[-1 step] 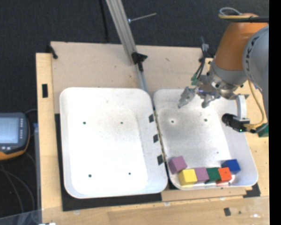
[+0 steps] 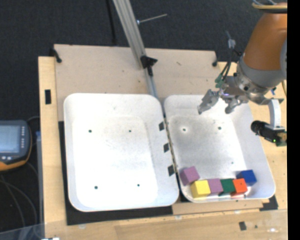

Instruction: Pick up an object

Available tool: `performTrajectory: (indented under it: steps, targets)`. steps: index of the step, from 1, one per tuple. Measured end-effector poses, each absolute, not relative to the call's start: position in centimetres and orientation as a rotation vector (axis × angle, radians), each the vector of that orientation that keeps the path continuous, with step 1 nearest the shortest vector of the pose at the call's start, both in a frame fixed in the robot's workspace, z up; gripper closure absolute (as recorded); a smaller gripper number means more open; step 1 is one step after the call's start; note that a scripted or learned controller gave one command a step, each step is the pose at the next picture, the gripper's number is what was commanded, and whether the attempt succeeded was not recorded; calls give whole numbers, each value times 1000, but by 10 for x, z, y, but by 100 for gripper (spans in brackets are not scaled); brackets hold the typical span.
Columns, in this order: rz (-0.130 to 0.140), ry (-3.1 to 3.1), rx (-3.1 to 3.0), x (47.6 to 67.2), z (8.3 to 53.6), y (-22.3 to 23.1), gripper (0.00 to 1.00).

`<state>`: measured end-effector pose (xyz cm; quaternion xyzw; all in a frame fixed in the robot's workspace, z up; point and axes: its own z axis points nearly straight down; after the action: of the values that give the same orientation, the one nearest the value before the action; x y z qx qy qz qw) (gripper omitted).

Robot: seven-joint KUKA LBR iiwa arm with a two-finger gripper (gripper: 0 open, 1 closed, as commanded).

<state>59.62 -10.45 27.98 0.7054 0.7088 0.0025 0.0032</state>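
Blocks sit in a row along the near edge of the right bin (image 2: 257, 154). The row runs left to right, with no long side on any block. I count six — two purple (image 2: 189, 174) (image 2: 215, 185), one yellow (image 2: 201, 188), one green (image 2: 227, 186), one orange (image 2: 239, 186), one blue (image 2: 247, 176). Up at the bin's far end, well away from them, the gripper (image 2: 219, 103) hangs with its two fingers spread apart — nothing between them.

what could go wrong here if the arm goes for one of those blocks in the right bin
1. The blocks, among them the yellow block and orange block, sit packed in a row, so the fingers may not fit between neighbours.
2. They lie against the near wall of the right bin, which could block a finger.
3. The gripper is open at the bin's far end, nothing between its fingers.
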Motion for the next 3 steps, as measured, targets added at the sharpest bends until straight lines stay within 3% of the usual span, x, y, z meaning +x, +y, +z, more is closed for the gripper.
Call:
performTrajectory:
  steps: [1,2,3]
  targets:
    - [-3,2234,2215,599,204,19,0]
    - [4,2227,2214,580,236,49,0]
    - [1,2223,2220,581,234,47,0]
